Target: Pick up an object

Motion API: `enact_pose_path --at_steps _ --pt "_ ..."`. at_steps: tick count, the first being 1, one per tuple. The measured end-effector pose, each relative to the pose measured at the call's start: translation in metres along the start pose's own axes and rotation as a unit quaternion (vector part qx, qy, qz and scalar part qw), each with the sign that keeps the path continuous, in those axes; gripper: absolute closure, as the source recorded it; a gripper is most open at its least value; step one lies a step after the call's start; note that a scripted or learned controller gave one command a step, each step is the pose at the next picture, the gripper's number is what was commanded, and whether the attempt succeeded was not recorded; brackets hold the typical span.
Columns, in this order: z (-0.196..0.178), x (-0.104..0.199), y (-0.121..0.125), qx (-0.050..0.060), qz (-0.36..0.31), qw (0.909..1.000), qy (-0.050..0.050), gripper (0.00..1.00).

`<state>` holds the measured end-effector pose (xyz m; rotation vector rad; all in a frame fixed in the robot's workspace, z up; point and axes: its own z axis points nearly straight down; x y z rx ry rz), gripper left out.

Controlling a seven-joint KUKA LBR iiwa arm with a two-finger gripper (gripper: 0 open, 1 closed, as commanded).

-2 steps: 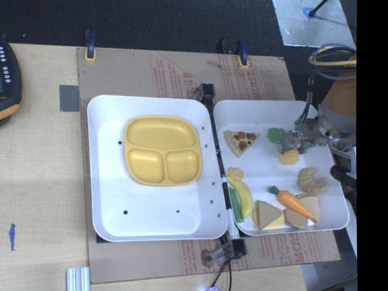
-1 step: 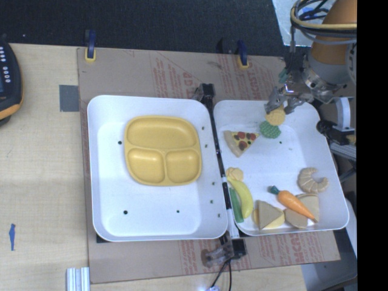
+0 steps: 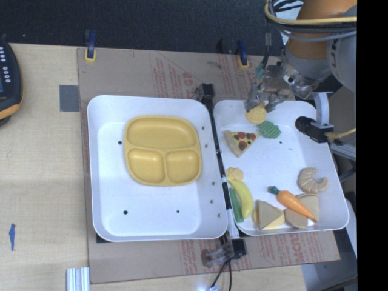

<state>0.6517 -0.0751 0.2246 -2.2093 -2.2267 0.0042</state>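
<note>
The bench carries a sheet of cardboard, and on it sit two shallow white bins side by side. The left bin holds a yellow plate with three compartments, lying flat near its middle. The right bin holds toy food. The grey arm with its orange band comes in over the far edge of this bin, and the gripper hangs at the bin's far left corner; its jaws appear to pinch a small yellow corn cob, which shows just under the fingertips. Just beside it lies a green leafy piece. A pizza slice lies nearer the middle. Along the near side lie a banana, a cheese wedge, a carrot, and a croissant.
</note>
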Motion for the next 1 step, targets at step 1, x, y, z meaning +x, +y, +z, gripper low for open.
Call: enact_pose_path --at_steps 1 --pt "0.0111 0.0412 -0.0262 0.004 0.001 1.0 -0.001 1.0"
